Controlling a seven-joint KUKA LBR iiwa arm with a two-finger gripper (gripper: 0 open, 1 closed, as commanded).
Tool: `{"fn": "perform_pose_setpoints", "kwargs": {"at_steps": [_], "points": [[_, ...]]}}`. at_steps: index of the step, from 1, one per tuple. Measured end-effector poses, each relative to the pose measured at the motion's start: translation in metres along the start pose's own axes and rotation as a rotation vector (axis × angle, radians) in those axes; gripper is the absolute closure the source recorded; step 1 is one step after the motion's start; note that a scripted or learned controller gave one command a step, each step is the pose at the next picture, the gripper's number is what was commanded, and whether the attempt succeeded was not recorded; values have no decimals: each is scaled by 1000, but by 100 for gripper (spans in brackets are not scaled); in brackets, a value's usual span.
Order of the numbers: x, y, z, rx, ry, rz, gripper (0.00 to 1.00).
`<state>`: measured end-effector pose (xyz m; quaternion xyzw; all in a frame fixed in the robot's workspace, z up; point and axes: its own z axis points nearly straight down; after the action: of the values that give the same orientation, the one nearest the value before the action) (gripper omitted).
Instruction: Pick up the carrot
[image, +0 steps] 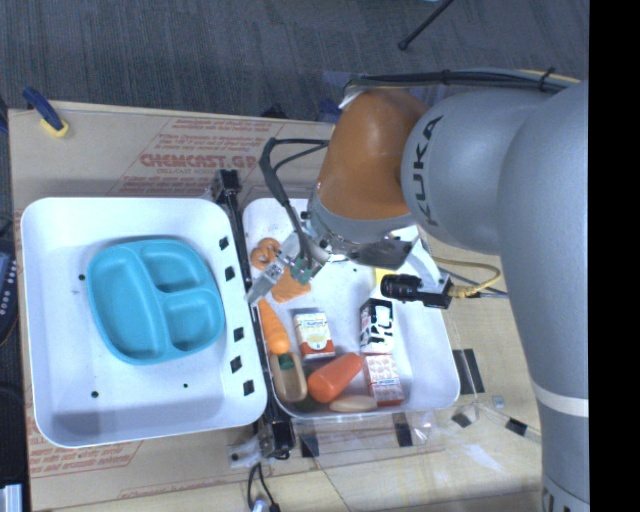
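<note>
Over the right bin (440, 345), the gripper (283, 272) hangs low at the near-left side; whether it grips anything cannot be told. Beside it lies the carrot (274, 328), along the bin's left wall. Small cartons (314, 333) crowd nearby; a blue tray (155, 298) sits in the left bin (60, 230).

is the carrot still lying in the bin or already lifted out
In the bin. The carrot lies flat by the right bin's left wall, with the gripper just above it.

My wrist hides upper part of right bin (440, 365). My gripper (283, 270) too small to read. My arm (520, 150) cut off at 3 o'clock edge.
</note>
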<state>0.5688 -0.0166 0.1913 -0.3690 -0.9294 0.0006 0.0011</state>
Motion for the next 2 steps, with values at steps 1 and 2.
{"fn": "perform_pose_setpoints", "kwargs": {"at_steps": [1, 2], "points": [[-6, 22, -1, -1, -3, 33, 0], [-40, 32, -1, 0, -4, 69, 0]]}}
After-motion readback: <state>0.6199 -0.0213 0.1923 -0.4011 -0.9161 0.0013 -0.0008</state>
